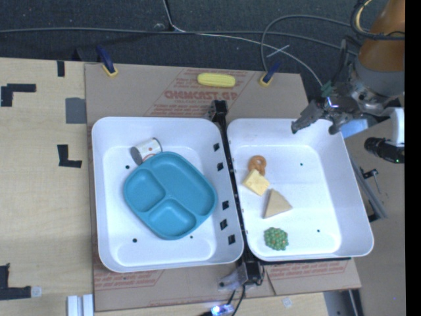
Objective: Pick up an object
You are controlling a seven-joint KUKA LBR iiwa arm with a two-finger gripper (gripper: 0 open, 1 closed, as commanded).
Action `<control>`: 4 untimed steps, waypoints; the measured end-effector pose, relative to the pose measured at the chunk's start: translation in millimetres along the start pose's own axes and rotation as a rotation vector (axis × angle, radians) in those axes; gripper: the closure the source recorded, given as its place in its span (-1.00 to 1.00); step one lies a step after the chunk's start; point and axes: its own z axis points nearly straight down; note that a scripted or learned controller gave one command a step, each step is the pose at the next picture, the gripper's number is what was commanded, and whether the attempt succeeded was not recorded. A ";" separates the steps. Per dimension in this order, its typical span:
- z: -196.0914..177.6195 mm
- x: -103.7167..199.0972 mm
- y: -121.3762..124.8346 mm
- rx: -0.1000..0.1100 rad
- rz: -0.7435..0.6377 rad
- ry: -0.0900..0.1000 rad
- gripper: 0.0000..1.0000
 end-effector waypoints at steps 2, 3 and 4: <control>127.5 -4.1 -6.7 0.006 0.000 0.000 -1.00; 171.3 -2.4 -3.2 0.002 -0.001 0.000 -1.00; 159.2 -1.7 -2.7 0.001 -0.002 0.000 1.00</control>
